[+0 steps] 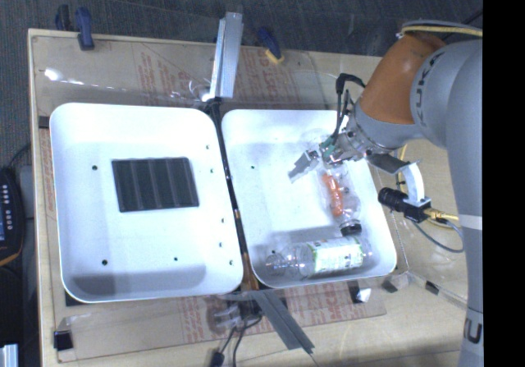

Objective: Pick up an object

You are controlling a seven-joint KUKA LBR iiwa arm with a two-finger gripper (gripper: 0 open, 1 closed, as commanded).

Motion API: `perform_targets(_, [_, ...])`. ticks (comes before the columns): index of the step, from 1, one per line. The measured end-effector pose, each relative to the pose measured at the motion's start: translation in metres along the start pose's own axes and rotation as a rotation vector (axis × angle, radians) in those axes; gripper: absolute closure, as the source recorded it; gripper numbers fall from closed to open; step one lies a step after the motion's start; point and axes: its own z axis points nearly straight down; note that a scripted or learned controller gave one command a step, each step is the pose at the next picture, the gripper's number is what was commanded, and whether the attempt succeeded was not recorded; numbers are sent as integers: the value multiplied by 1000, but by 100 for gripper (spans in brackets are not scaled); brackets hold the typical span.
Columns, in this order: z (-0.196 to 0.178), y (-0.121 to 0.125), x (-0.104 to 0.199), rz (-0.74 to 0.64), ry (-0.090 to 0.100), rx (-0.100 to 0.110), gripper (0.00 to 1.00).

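We read no brand anywhere: the clear plastic bottle (pixel 320 259) lying on its side along the right bin's (pixel 246 193) 6 o'clock wall carries a pale label, but its print is too small for us to make out. Faint reddish lettering covers the bench sheet (pixel 164 61), also illegible. A second clear bottle (pixel 340 199), with orange contents and a dark cap toward 6 o'clock, lies near the bin's 3 o'clock wall, its outline hard to trace against the white. The gripper (pixel 316 156) sits in the bin's 1 o'clock part, just at 12 o'clock of that bottle; whether its fingers are spread or pressed together, we cannot tell. The left bin (pixel 82 275) holds a dark ribbed rectangular pad (pixel 155 184) near its centre.
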Motion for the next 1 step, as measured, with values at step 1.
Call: perform_targets(1, [12, -36, 23, -1, 1, 3, 0])
